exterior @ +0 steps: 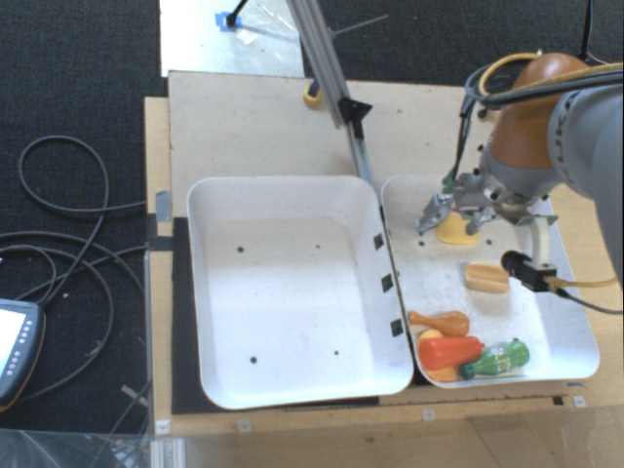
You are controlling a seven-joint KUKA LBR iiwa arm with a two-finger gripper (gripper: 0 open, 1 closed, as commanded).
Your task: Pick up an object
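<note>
My gripper (454, 220) hangs over the far part of the right bin (570, 331), its two grey fingers spread to either side of a yellow object (456, 230) lying on the bin floor. The fingers stand open and nothing is between them. Closer to the front lie a tan bread-roll piece (487, 278), an orange drumstick-shaped toy (440, 321), a red-orange block (448, 351) and a green bottle (496, 359).
The left bin (292, 291) sits beside the right one, sharing a dividing rim. A slanted grey pole (327, 61) crosses the back of the bench. Cables and a tablet lie on the dark floor to the left.
</note>
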